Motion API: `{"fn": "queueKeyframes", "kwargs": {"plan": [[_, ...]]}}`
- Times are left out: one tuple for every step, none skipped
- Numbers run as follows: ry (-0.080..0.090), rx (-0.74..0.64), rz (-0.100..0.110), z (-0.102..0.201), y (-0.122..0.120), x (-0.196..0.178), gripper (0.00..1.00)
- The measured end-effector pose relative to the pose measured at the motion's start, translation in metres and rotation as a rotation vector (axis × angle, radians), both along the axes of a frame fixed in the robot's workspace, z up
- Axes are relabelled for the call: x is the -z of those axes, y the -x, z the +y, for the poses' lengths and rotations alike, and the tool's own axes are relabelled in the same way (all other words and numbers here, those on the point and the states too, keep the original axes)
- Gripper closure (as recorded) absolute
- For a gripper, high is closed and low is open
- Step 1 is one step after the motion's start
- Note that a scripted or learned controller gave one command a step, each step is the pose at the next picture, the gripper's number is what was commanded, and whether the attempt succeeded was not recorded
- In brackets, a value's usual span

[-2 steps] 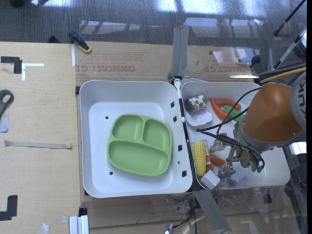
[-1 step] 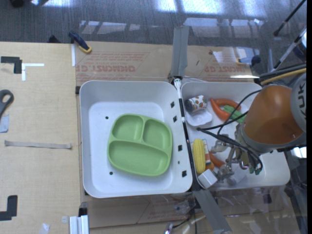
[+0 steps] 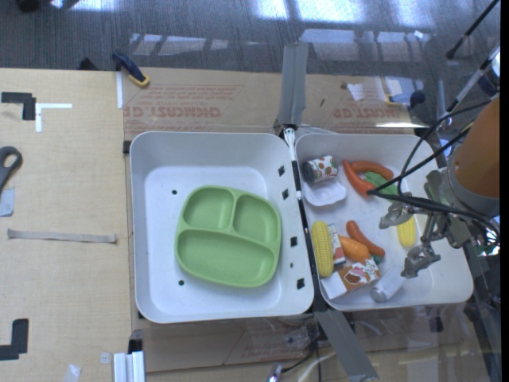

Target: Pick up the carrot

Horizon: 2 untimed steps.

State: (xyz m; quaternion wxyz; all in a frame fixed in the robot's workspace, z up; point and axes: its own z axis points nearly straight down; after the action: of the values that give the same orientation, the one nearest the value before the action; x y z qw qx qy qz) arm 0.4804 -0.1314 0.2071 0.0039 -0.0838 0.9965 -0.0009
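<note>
The carrot (image 3: 367, 174), long and orange with a green top, lies at the back of the right bin (image 3: 445, 285), just right of a small printed cup (image 3: 321, 168). My gripper (image 3: 404, 241) hangs over the right half of that bin, in front of and to the right of the carrot and apart from it. Its fingers (image 3: 419, 259) stand spread, so it is open, and a small yellow corn piece (image 3: 407, 231) shows in the gap beneath them. Nothing is lifted.
Also in the right bin are a corn cob (image 3: 321, 247), a short orange piece (image 3: 354, 250), a red sausage (image 3: 367, 239), a printed carton (image 3: 362, 275) and a white dish (image 3: 326, 195). A green divided plate (image 3: 231, 235) sits in the left bin (image 3: 151, 213).
</note>
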Motion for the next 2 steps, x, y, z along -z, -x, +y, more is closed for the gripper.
{"fn": "queueKeyframes", "kwargs": {"plan": [[0.003,-0.146,-0.002,0.032,-0.018,0.104,0.00],[-0.001,0.012,0.000,0.013,-0.079,0.112,0.00]]}}
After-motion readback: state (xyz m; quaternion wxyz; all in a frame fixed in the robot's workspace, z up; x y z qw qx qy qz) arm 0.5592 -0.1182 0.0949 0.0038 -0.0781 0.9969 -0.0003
